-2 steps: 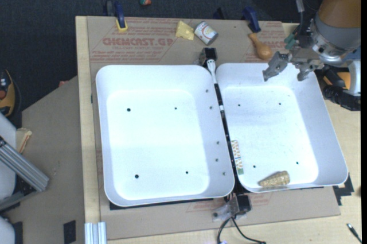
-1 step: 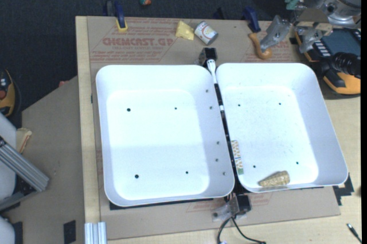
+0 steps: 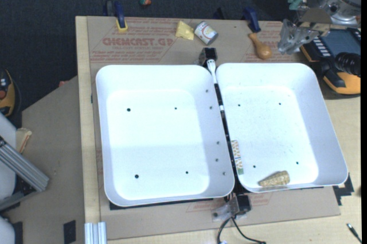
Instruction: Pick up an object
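Tool (image 3: 293,41) beyond right bin's (image 3: 321,93) far rim, cone-shaped object (image 3: 274,179) near front wall

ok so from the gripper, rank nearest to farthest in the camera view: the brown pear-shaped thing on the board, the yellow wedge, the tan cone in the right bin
From the gripper:
1. Brown pear-shaped object, just left of it on the board.
2. Yellow wedge, farther left along the board's back edge.
3. Tan cone, at the right bin's near edge.

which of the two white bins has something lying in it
The right-hand shallow white bin: a tan, cone-shaped object lies near its front edge. The left-hand white bin shows just small dark dots on its floor.
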Action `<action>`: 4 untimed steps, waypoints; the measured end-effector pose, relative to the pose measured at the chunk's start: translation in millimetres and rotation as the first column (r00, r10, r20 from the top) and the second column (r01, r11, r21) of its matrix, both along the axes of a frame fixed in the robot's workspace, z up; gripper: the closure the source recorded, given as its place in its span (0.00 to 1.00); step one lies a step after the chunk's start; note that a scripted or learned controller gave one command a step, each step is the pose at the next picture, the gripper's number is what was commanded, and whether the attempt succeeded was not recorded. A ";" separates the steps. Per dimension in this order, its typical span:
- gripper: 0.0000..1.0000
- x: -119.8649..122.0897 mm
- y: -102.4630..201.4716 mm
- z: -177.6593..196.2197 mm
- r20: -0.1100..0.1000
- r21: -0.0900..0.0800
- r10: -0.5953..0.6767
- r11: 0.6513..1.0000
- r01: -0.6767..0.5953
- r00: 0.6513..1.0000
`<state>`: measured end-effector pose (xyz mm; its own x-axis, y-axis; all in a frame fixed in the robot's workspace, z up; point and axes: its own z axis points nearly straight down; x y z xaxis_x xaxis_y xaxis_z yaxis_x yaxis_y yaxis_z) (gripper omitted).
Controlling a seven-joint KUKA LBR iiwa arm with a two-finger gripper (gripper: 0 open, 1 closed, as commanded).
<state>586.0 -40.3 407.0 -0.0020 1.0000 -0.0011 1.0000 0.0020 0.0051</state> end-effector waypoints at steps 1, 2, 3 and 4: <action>1.00 -23.2 73.6 -92.2 -0.017 0.004 0.005 1.000 -0.005 1.000; 1.00 5.8 150.2 16.5 0.010 0.005 0.007 1.000 -0.007 1.000; 1.00 34.9 235.2 -68.5 -0.016 0.001 0.006 1.000 -0.006 1.000; 1.00 63.7 266.1 -166.7 -0.018 -0.002 0.001 1.000 -0.001 1.000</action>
